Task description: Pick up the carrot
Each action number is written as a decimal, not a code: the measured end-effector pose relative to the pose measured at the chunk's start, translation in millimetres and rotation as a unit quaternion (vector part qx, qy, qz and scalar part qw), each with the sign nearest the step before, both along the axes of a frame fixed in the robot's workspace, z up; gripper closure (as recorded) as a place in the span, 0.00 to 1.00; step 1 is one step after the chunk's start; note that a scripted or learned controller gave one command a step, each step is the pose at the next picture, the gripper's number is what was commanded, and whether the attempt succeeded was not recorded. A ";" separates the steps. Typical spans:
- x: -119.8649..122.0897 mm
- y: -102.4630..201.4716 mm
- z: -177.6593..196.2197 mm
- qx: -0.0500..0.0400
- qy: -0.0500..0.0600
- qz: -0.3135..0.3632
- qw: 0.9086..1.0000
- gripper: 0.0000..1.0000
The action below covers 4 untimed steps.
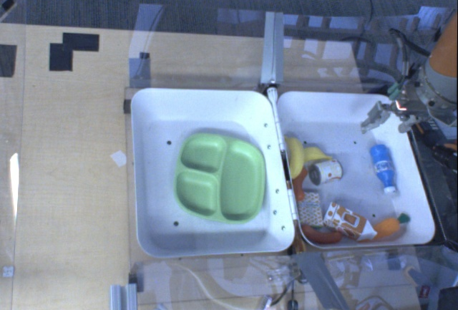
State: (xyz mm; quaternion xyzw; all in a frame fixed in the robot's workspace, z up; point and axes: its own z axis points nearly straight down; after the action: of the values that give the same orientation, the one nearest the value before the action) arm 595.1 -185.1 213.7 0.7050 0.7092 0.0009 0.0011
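- Grey metal two-finger gripper: enters from the right, above the upper right corner of the right-hand shallow white plastic bin. Its two fingers are spread apart, with bare bin floor visible between the tips. Nothing sits between them and they touch no object.
- Orange carrot with a green leafy end: lies on the floor of the right bin, in its lower right corner, close to the front wall. Its long axis runs roughly left to right, slightly tilted; the green end points right and a little upward in the view, the orange body points left. Well apart from the gripper.
- Orange-and-white printed carton: lies flat just left of the carrot, touching or nearly touching its orange end.
- Blue plastic bottle with a white cap: lies between the gripper and the carrot, long axis near vertical in the view.
- Silver metal can: on its side near the bin's left wall.
- Yellow banana: beside the can, against the left wall.
- Left-hand shallow white plastic bin: holds a light green moulded plastic tray with three compartments, lying flat at its centre.
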 end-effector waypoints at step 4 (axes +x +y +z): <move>-105.6 2.1 178.2 0.000 -0.002 -0.331 0.944 0.00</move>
State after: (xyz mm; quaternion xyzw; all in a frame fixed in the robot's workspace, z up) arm 489.5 -183.0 392.0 0.9001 0.4357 0.0020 0.0026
